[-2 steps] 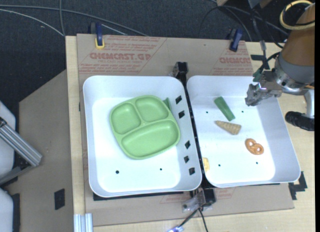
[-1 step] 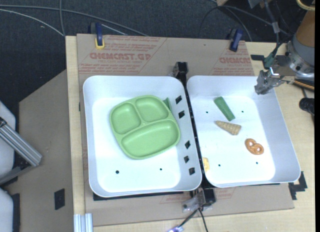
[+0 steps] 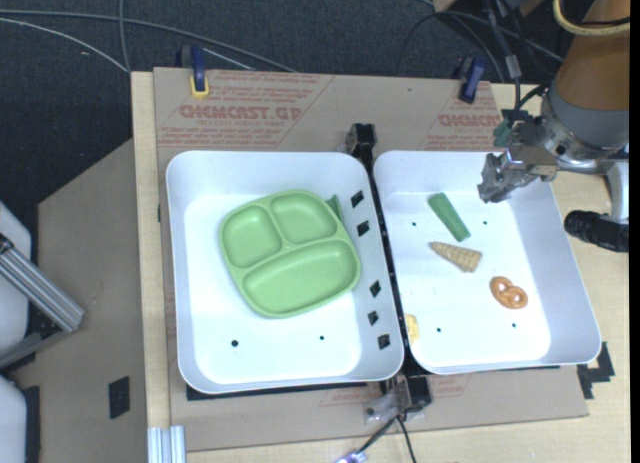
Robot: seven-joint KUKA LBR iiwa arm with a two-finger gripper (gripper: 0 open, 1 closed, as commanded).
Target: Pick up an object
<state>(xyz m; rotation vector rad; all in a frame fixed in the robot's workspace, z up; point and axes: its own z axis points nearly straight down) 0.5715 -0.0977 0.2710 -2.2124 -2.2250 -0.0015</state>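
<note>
Grey arm's gripper (image 3: pixel 497 183) hovers just beyond the green block (image 3: pixel 449 217) in the right bin (image 3: pixel 560 281) — approach stage, nothing held, grip state unclear. Next move likely calls for descent onto the block.

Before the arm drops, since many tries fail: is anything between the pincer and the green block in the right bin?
Nothing visible does. The pincer hangs just right of the green block, with bare white bin floor between them.

Behind my two bins, the brown board (image 3: pixel 300 101) on the bench reads "CHEMCAST GP" in red, with fainter, illegible red print to its right.
</note>
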